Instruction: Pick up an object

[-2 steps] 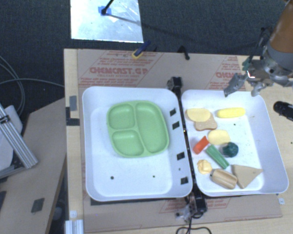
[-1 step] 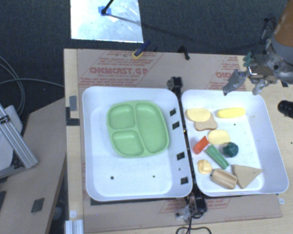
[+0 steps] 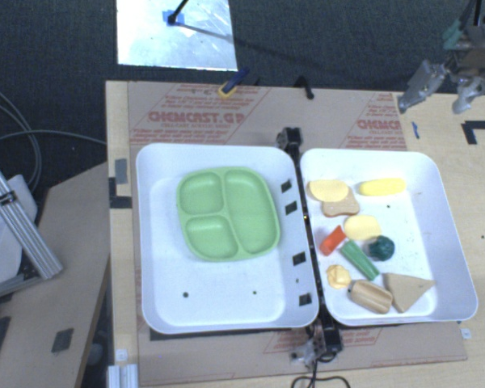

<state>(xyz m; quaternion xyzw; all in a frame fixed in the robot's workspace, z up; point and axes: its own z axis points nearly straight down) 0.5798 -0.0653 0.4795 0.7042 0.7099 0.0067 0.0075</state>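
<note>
Because the jaws [image 3: 441,90] hang spread and empty above the bench, well up and right of the right bin [image 3: 449,217], a descent risks pinching two toys, since the yellow piece [image 3: 381,187] below them lies near its crowded neighbours.

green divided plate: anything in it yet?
Empty. The green divided plate in the left bin shows three bare compartments; the toy food all lies in the right bin.
</note>
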